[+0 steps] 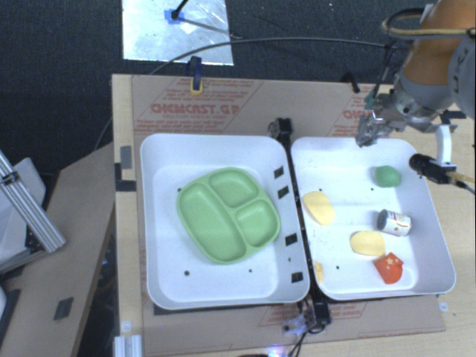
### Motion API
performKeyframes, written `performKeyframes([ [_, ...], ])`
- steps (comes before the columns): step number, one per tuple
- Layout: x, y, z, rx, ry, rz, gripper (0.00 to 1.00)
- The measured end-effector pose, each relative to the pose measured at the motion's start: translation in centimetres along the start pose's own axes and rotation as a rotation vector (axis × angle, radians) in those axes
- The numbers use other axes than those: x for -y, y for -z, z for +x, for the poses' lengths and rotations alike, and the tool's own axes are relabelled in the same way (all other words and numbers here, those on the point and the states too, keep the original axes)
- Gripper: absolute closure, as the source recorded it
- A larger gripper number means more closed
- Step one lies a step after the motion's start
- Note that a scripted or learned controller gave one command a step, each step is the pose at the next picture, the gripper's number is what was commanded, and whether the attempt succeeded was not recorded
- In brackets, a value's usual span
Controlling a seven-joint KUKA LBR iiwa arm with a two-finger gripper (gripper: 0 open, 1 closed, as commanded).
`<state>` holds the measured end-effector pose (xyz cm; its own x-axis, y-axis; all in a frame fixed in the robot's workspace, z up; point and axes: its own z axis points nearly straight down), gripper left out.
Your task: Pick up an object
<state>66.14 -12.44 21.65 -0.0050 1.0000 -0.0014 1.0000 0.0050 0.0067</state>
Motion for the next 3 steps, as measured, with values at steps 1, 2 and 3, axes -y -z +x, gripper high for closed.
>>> performKeyframes([
  [1, 1.1, -0.5, 5.6, -0.003, 0.004, 0.006, 1.0],
  [2, 2.2, 0.6, 10.6, -0.003, 0.004, 0.005, 1.0],
  [3, 3.9, 0.8, 16.7, -0.004, 0.006, 0.007, 1.0],
])
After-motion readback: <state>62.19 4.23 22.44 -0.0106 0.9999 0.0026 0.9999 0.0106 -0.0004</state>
